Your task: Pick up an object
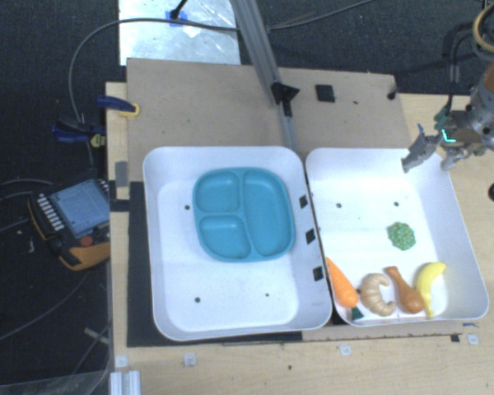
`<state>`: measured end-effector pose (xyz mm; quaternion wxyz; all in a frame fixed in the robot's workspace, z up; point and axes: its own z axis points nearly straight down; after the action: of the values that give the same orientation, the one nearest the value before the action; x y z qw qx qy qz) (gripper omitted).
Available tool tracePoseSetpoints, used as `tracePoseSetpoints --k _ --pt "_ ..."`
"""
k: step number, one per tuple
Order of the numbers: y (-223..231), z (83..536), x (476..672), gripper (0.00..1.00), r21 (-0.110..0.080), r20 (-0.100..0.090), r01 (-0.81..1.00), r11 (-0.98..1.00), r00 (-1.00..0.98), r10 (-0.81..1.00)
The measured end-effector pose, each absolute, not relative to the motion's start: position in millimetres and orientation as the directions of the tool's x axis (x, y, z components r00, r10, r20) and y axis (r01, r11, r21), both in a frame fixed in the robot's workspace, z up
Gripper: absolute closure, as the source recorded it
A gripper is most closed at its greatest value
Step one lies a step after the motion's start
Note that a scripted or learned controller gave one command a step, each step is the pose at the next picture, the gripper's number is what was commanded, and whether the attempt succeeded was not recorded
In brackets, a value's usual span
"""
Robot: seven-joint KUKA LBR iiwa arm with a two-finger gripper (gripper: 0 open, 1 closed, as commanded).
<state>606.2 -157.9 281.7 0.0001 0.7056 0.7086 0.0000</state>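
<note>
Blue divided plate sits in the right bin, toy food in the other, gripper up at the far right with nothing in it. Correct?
Not quite: the camera view shows the blue divided plate in the left bin. The toy food lies in the right bin, and the gripper at the far right holds nothing.

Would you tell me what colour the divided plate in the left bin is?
The divided plate is light blue, shown plainly in the camera view.

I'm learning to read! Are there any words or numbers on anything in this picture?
No words or numbers can be read anywhere.
The small grey box with a blue top, left of the bench: any markings are too blurred to read.
The divided blue plastic plate carries no writing.
</note>
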Motion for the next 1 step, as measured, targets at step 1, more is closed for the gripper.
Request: tracePoseSetpoints --k 1 --pt "-157.9 282.4 606.6 0.00 0.002 0.000 1.000 0.005 -0.005 1.000"
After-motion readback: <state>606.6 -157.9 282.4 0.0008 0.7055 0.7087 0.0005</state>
